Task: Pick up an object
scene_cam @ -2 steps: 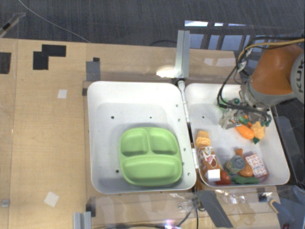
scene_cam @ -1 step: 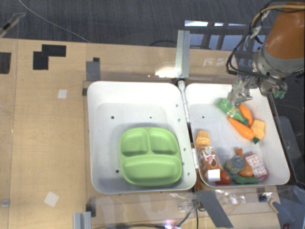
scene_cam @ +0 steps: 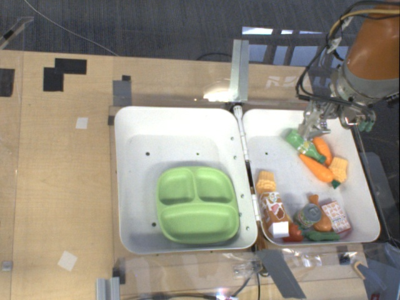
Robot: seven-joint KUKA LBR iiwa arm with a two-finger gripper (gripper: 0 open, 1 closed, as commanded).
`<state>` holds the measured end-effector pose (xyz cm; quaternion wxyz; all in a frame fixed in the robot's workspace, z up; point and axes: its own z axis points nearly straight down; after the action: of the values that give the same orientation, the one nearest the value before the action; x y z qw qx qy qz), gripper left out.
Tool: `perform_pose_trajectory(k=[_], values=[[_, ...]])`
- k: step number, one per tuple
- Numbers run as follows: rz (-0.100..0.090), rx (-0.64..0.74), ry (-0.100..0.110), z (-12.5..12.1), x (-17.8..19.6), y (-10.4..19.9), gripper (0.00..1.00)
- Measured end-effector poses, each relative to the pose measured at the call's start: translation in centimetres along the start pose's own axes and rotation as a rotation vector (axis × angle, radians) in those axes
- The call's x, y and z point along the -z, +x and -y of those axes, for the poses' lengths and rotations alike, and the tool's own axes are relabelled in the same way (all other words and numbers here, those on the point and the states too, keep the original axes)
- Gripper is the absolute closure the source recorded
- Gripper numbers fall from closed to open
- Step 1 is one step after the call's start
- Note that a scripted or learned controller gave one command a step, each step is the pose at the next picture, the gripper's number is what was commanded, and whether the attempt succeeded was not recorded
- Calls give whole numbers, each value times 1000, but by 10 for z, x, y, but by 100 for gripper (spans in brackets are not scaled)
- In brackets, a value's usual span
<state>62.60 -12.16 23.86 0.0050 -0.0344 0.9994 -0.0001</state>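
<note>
My gripper (scene_cam: 312, 129) hangs low over the far part of the right bin (scene_cam: 262, 144), right above a small green toy (scene_cam: 296, 139). Whether it touches the toy cannot be made out. Beside the toy lie two orange carrots (scene_cam: 317, 166) and a yellow-orange wedge (scene_cam: 338, 165). Nearer the front of the same bin are a yellow corn piece (scene_cam: 266, 181), a red and white bottle (scene_cam: 274, 212), a tin can (scene_cam: 309, 215), a pink box (scene_cam: 335, 216) and a green pod (scene_cam: 325, 235).
The left bin (scene_cam: 144, 136) holds a green divided plate (scene_cam: 197, 204) at its front. A metal post (scene_cam: 239, 70) stands behind the ridge between the bins. Wooden bench top (scene_cam: 56, 186) stretches to the left.
</note>
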Motion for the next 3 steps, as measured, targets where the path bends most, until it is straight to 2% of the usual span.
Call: perform_pose_trajectory(k=[1,2,3], values=[[3,-161,2,35,-141,65,0],[9,-158,2,6,-147,35,0],[2,36,2,48,-110,-8,0]])
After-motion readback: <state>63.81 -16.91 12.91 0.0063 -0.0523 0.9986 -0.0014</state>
